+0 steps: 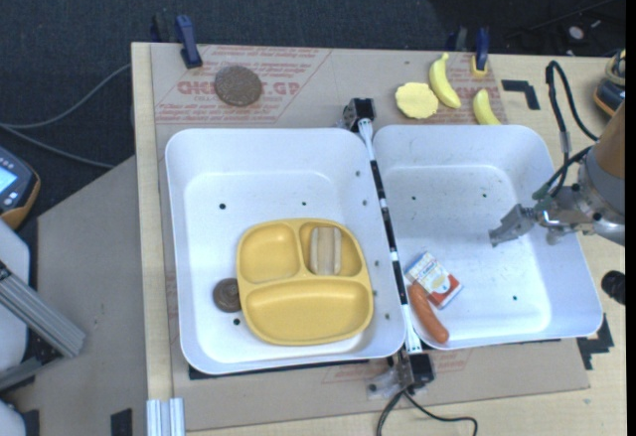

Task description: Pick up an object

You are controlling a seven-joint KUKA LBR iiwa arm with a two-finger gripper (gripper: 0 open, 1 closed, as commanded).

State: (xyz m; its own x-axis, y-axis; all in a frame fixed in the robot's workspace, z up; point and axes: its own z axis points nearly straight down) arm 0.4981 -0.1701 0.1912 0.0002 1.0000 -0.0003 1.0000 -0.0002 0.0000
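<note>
In the right bin point(467, 161) a small white and orange packet point(433, 279) lies near the front left, with an orange sausage point(428, 314) just in front of it. My gripper point(507, 229) hangs over the right part of that bin, to the right of the packet and apart from it, with nothing seen between its fingers. In the left bin point(258, 166) a yellow divided tray point(301, 281) holds a pale bread roll point(324, 249) in its upper right compartment. A brown round cookie point(227, 295) lies beside the tray's left edge.
Behind the bins, on the bench, lie a brown disc point(238, 85), a yellow round piece point(416, 100) and two yellow bananas point(444, 81) point(485, 107). Blue clamps point(186, 39) stand at the back edge. Cables run along the right side.
</note>
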